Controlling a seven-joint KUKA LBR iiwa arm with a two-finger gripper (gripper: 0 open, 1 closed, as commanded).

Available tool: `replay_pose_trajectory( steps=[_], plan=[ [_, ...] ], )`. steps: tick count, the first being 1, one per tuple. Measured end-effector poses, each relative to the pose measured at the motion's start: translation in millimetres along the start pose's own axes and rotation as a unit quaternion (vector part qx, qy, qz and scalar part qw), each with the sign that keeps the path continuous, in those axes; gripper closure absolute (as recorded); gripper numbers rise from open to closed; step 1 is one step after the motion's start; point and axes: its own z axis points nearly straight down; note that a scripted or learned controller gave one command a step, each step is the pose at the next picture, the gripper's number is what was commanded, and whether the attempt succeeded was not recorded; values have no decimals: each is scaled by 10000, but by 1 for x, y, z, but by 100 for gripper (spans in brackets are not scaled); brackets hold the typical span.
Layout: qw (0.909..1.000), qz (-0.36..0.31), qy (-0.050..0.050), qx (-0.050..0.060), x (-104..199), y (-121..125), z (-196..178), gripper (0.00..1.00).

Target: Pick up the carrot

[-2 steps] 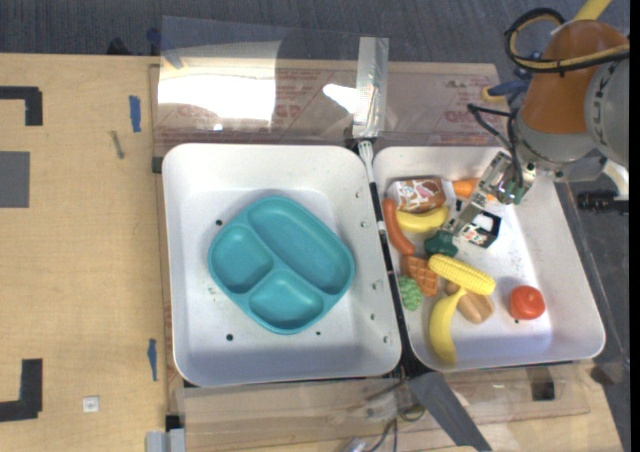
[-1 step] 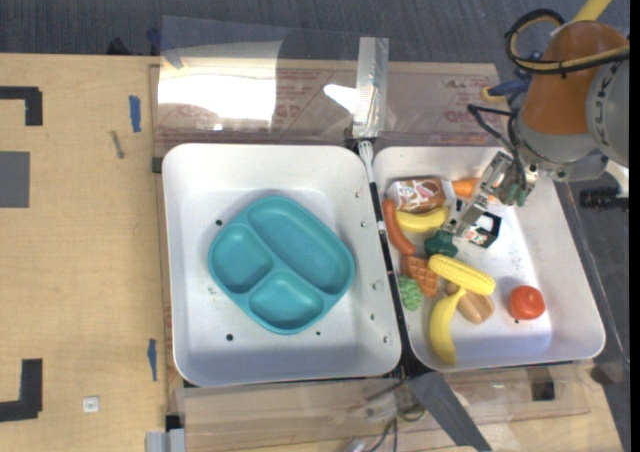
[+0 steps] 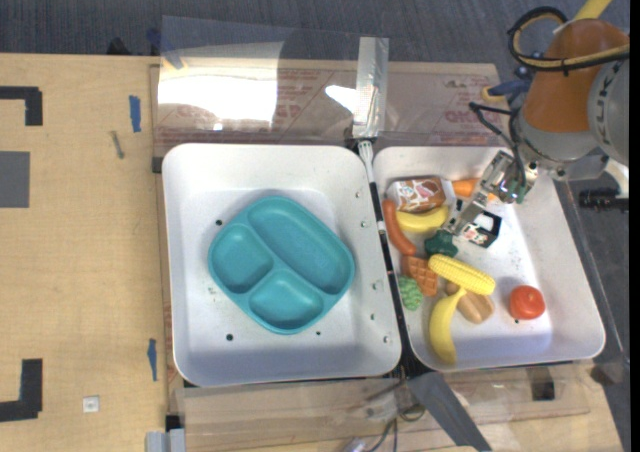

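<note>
I see the carrot (image 3: 398,231) in the right bin (image 3: 560,340), close to its left wall, beside the other toy food. Its long axis runs about from 11 to 5 o'clock. My gripper (image 3: 478,208) hangs over the same bin, so the carrot lies at about 9 o'clock from it, with a brown packet (image 3: 417,190) between them. I cannot tell how the jaws stand. I judge the next move must go leftward and down.

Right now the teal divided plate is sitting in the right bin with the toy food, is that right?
Not quite. The camera view shows the teal divided plate in the left bin, alone. The toy food, including the carrot, lies in the right bin.
</note>
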Motion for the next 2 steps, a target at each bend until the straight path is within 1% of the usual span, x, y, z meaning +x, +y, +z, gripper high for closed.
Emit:
replay_pose_trajectory(
  steps=[1, 2],
  plan=[
    [10000, -13, -54, 54, 3, 3, 0, 0],
    [10000, 38, -14, 9, 0, 2, 0, 0]
  ],
)
